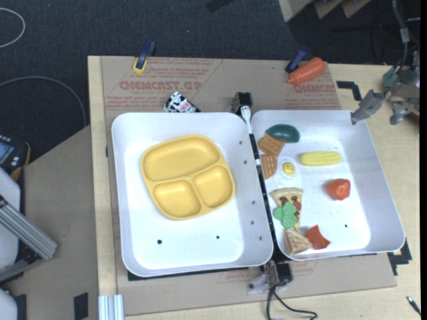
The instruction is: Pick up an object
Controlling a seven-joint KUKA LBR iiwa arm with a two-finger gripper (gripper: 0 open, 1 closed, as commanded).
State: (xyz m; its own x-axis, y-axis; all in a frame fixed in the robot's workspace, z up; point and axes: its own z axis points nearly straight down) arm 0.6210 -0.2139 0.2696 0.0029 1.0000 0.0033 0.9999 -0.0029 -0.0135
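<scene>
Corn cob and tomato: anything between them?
Camera view: bare white bin floor between the corn cob and the tomato.

Red print reading "CHEMCAST GP" runs across the brown board just behind the left bin. The same red lettering repeats on the board behind the right bin, but there it is too faint to read with certainty.
</scene>
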